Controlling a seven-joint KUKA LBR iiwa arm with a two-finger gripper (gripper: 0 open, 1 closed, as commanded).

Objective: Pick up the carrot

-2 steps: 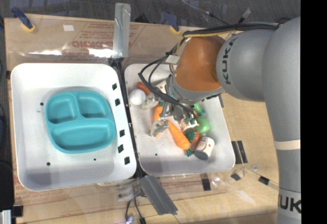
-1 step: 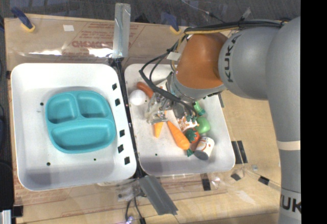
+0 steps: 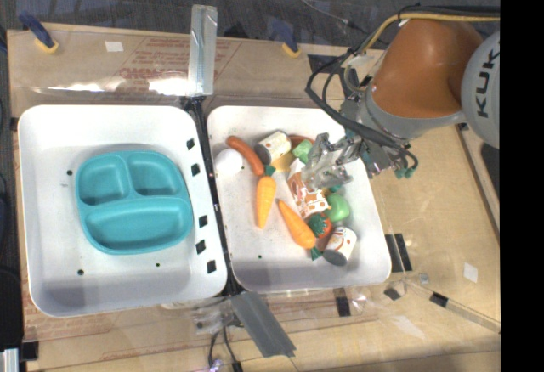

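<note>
Grey arm [image 3: 480, 98], orange band [image 3: 421, 64], black cables [image 3: 327, 86], metallic wrist.

The arm [image 3: 425, 73] reaches leftward, its claw [image 3: 323, 165] apparently angled down.

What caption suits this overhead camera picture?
Robot tool hovering over toy food beside two carrots in the right bin.

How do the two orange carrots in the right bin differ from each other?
The lighter orange carrot stands nearly upright in the view, green end at top near the sausage; the deeper orange carrot lies diagonally, green end at lower right. The lighter one lies apart from the toy pile; the deeper one touches it. Both are tapered toys in the right white bin.
</note>
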